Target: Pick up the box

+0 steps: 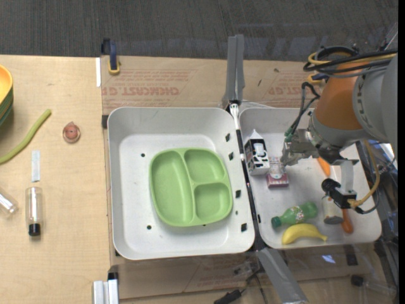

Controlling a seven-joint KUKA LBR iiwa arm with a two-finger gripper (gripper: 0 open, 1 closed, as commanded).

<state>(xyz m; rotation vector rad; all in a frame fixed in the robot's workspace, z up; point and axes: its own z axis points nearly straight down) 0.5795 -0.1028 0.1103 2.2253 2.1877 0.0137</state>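
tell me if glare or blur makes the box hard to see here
Camera view: light is even and soft; the box by the pincer is small and slightly soft, its print unreadable; the right bin floor is bright but not washed out; the green tray is sharp.

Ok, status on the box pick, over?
Gripper low in right bin, just above small pink box. Box flat on bin floor. White carton close on its left; bottle and banana sit apart.

Grey arm [373, 100] reaches in from right — tool [288, 159] pointing down, low
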